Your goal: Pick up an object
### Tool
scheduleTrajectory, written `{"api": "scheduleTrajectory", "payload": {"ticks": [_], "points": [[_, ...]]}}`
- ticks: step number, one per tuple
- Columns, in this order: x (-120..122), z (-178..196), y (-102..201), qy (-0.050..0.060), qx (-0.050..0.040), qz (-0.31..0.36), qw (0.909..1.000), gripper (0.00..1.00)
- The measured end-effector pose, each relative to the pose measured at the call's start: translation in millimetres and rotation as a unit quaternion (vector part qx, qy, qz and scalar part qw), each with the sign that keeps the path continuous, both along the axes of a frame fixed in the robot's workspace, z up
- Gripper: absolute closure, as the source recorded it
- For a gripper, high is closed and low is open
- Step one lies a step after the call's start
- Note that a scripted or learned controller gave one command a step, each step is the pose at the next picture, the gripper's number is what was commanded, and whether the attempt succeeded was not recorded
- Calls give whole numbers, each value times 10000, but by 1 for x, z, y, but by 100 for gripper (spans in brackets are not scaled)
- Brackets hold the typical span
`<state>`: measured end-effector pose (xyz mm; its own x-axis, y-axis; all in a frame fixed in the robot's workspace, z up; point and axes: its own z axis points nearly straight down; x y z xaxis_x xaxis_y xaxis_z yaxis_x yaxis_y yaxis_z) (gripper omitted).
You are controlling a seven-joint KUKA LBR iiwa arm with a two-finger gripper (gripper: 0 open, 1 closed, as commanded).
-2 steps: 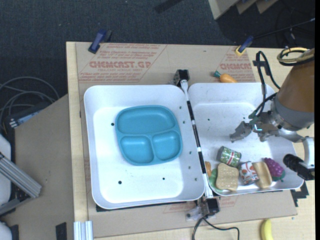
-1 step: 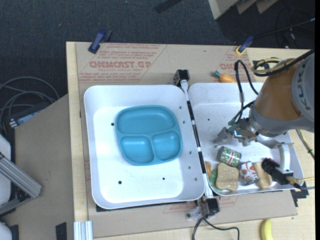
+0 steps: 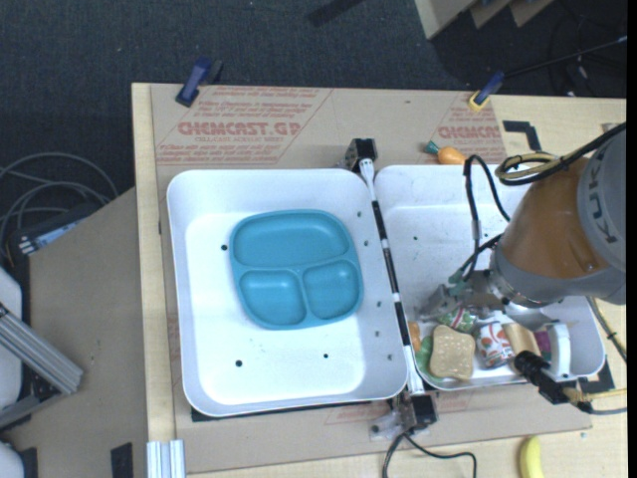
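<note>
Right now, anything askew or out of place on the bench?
Mostly tidy. The blue divided tray sits flat in the left bin. Oddities: the right bin's items are heaped in its near corner, and a yellow object lies outside on the bench.

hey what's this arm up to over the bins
A grey and orange robot arm reaches in from the right and is down over the right bin, where small items are piled in the near corner, among them a tan sponge-like block. Its gripper sits low by that pile, but nothing can be seen held. The left bin holds a blue divided plate, untouched.
</note>
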<state>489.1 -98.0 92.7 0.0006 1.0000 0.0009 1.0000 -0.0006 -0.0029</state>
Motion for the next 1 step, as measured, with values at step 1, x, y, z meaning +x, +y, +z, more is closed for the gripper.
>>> {"api": "scheduleTrajectory", "payload": {"ticks": [1], "points": [[1,11,0,-21,-3,-3,10000,100]]}}
